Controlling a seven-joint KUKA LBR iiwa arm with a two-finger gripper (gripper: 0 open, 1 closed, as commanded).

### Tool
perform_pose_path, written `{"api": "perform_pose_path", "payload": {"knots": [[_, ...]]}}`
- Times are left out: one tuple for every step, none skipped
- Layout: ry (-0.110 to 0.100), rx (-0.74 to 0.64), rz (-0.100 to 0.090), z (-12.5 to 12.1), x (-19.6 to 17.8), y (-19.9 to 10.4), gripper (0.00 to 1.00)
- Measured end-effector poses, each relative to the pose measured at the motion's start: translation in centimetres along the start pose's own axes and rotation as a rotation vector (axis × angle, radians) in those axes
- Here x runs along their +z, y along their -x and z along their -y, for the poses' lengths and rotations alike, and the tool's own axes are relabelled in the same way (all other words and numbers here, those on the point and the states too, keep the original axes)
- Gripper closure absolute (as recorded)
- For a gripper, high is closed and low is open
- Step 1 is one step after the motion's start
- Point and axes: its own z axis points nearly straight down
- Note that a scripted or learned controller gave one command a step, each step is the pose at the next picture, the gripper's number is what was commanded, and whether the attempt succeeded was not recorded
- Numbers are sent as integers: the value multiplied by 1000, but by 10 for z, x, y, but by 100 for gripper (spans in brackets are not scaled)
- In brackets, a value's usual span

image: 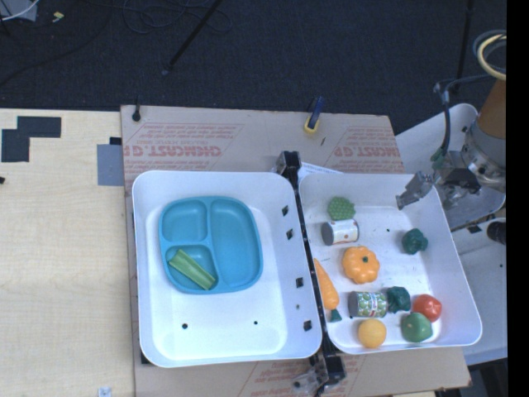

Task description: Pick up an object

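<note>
Resting on the pale wooden bench [58,246], a sheet of brown printed cardboard [215,143] lies under two shallow white plastic bins set side by side. The left white bin [157,321] holds a light blue plastic plate with three compartments [211,244], placed toward the bin's far left part. A flat green bean-pod toy [190,270] lies slanted in the plate's near-left compartment. A row of black clips [293,222] runs along the seam where the two bins meet.

The right white bin [463,296] holds the loose toys. An orange carrot toy [326,284] lies against its left wall, pointing away from the camera. Farther back sit a bumpy green leafy toy [340,208] and, just in front of it, a small grey-and-white cylinder [340,232] on its side. An orange pumpkin toy [361,265] sits near the bin's middle. In front of it lies a small labelled can [369,304] on its side, touching a dark green lump [397,298]. A yellow round fruit toy [372,333] rests at the near edge, with a green round toy [416,327] and a red tomato toy [426,307] close together at the near right. A dark green broccoli-like toy [414,241] sits alone near the right wall.

The grey two-finger gripper [413,193] hangs over the bin's far right corner, above and apart from the toys, with nothing between its fingers; whether the jaws are apart or together cannot be told.
</note>
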Motion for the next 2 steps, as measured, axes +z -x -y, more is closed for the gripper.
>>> {"api": "perform_pose_path", "payload": {"knots": [[14,-2,3,-2,-8,0,0],[7,-3,1,7,44,-3,0]]}}
